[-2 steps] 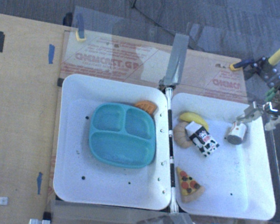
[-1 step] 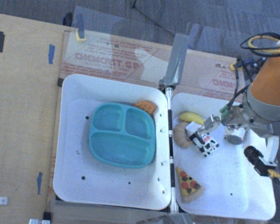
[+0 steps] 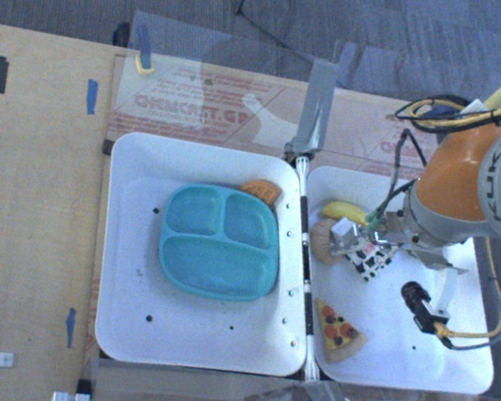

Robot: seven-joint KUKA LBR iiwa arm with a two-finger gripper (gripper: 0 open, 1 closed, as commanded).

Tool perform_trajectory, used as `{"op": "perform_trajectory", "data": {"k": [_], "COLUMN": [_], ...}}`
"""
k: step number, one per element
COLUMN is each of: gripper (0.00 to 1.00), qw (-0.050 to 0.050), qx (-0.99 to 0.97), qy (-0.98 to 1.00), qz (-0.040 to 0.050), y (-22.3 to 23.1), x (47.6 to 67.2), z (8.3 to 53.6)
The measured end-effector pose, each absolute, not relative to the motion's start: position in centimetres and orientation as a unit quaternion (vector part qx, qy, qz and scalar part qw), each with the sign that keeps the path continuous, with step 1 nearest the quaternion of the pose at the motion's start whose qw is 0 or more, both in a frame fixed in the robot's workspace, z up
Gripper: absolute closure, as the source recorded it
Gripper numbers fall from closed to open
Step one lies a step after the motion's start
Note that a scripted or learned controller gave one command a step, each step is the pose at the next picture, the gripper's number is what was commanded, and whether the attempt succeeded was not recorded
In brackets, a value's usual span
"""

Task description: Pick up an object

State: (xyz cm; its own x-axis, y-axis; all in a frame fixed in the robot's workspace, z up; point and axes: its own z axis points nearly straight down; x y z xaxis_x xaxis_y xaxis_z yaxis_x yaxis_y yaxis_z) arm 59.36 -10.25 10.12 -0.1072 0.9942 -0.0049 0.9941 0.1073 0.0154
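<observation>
In the right bin [image 3: 451, 366] lie a yellow banana [image 3: 342, 210], a tan round piece [image 3: 321, 239] and a pizza slice [image 3: 337, 331]. My gripper [image 3: 363, 252] hangs low over the bin's left part, just right of the tan piece and below the banana. A small black-and-white thing [image 3: 373, 261] sits at its tips; I cannot tell whether the tips hold it. The left bin [image 3: 116, 296] bears a teal divided plate [image 3: 220, 240] with an orange item [image 3: 263, 190] at its far edge.
The grey arm with its orange band [image 3: 457, 187] covers the right bin's far right corner. A black part with a yellow cable [image 3: 425, 307] hangs over the bin's right half. A metal divider [image 3: 313, 120] stands behind the bins.
</observation>
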Motion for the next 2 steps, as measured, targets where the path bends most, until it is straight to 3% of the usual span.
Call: {"op": "perform_trajectory", "data": {"k": [1,2], "gripper": [1.0,1.0], "qw": [0.006,0.001], "qx": [0.67,0.702], "qy": [0.743,0.712], "qz": [0.0032,0.0003], "y": [-10.4,-3.1], "x": [59.3,61.7], "z": [10.9,22.3]}}
